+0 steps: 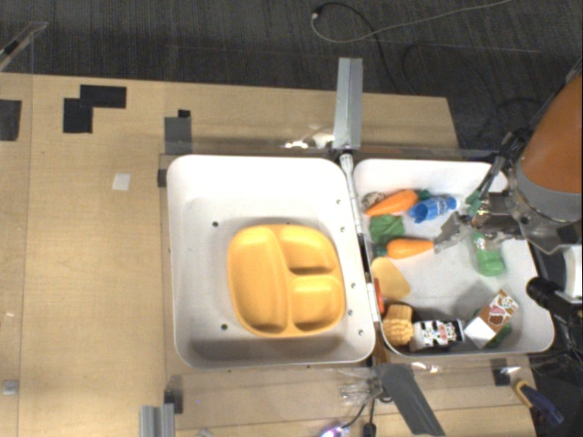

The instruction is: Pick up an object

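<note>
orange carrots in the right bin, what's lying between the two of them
In the camera view, green leafy tops lie between the upper carrot and the lower carrot; bare white bin floor lies further right.

A yellow divided plate (284, 278) lies in the left white bin (196, 244); black tape patches (91, 106) mark the wooden tabletop (82, 271); a cable (410, 16) crosses the dark floor (182, 16).

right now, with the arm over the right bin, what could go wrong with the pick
Crowding: the two carrots, blue bottle and green item lie close together under the gripper, so it may nudge a neighbour or catch two things at once.

Wall: the milk carton and small box sit against the right bin's front edge, leaving little room there.

Whether the gripper already holds anything is unclear.
</note>
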Controlling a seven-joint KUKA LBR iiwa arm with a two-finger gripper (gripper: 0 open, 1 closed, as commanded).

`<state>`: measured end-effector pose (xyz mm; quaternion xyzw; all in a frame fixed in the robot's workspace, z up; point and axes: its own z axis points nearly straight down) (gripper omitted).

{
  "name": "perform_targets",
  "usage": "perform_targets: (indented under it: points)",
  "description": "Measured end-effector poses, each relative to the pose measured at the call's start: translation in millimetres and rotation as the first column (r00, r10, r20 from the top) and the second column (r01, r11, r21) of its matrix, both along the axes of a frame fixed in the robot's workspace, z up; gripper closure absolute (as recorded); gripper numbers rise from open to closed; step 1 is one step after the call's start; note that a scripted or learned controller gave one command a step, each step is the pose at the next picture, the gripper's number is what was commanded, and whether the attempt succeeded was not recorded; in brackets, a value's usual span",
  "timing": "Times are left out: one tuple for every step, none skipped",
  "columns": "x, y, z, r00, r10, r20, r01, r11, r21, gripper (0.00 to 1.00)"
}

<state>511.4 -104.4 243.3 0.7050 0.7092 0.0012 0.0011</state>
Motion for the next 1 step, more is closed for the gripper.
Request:
perform_targets:
  points:
    - [0.0, 0.0, 0.1, 1.0, 0.0, 0.0, 0.0, 1.0, 0.0, 0.0]
